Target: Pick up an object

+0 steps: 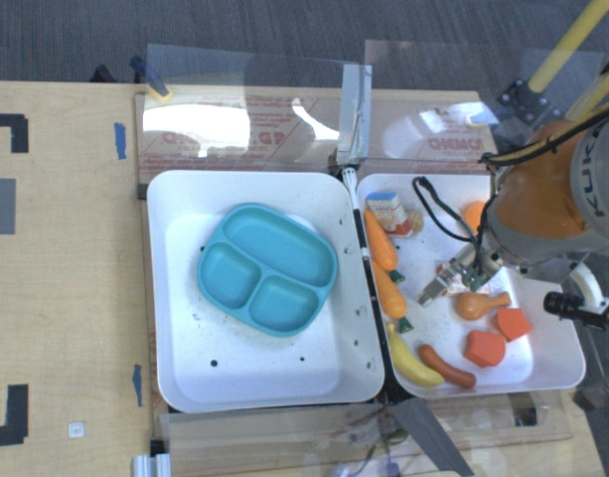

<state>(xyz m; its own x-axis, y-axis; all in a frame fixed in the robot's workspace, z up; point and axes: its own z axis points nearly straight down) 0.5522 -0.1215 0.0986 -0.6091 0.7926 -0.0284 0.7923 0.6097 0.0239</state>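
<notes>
— So where is the gripper (445, 281) now?

— Low in the right bin (557, 371), just beside the tan pear-shaped toy (475, 305), with its metal fingers slanting down to the left. Whether they are open or shut I cannot tell — they blur into one pale streak, and nothing shows between them.

— What could spoil the pick?

— Crowding, mostly. The orange blocks (498, 338) lie near the pear, and the carrots (384, 266) line the left wall with the banana (407, 360) and a sausage (445, 365) below them. A descent slightly off likely nudges the round pear aside instead of gripping it.

— And the black cable (435, 210)?

— It loops over the bin near the wrist — it might snag. The blue plate (268, 268) in the left bin (175, 296) is well apart.
</notes>
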